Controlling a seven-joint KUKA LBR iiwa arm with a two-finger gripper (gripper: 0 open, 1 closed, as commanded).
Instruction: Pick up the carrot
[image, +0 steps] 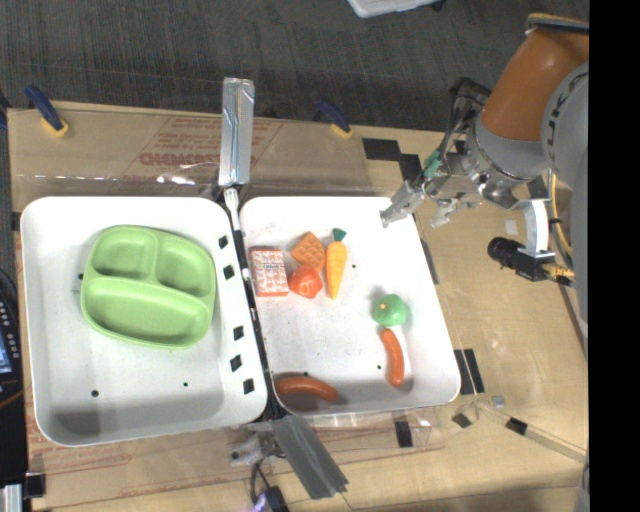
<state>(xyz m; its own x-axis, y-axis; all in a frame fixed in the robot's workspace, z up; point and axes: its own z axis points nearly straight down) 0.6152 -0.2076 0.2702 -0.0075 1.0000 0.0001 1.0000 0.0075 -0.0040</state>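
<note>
One carrot fully visible, end effector blurred.

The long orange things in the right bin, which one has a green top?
The carrot, upright in the picture beside the red piece. Its upper end carries a dark green tuft; the two sausages are plain reddish-orange.

Orange carrot with a green top. Light green tray in a white bin. Red-and-white box, orange waffle, red tomato, green broccoli, red-orange sausage, tan desk.
</note>
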